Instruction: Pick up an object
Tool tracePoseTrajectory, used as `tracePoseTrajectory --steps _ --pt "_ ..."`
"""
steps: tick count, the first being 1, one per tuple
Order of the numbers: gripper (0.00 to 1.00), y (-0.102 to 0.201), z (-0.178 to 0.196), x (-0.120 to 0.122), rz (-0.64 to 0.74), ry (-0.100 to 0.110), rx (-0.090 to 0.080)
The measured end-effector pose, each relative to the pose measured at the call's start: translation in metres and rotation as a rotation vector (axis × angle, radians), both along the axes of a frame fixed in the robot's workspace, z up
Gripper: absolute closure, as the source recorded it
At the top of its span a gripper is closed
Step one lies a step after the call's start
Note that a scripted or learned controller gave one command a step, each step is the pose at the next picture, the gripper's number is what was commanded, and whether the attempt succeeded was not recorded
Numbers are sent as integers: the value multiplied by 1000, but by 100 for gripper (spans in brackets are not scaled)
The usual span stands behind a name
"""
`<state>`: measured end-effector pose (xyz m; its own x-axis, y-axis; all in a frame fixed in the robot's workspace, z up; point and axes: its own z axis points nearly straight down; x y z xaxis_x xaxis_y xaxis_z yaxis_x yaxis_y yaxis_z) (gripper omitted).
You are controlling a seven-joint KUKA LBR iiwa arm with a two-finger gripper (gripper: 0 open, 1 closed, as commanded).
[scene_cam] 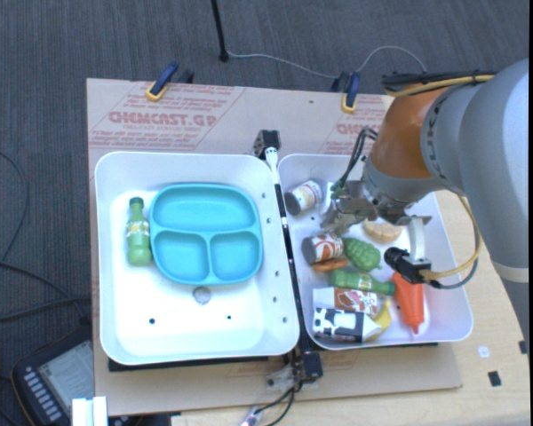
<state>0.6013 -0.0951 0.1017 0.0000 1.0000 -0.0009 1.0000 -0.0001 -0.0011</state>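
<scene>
Grey arm [480, 122] enters from right, orange band [400, 140] above wrist, bent downward; gripper [342, 213] low at arm's left end, fingers obscured.

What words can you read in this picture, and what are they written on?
"CHEMCAST GP": red print on the brown board under the bins, left of the middle.
More red print on the same board near the arm: partly hidden, unreadable.
Labels on the cans, green bottle and carton: too small and blurred to read.
</scene>
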Motion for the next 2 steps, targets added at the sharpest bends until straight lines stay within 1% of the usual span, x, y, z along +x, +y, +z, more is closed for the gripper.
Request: tracePoseTrajectory --steps 1,2 --pt "0 0 0 0 0 0 0" --pt "100 0 9 0 1 1 0"
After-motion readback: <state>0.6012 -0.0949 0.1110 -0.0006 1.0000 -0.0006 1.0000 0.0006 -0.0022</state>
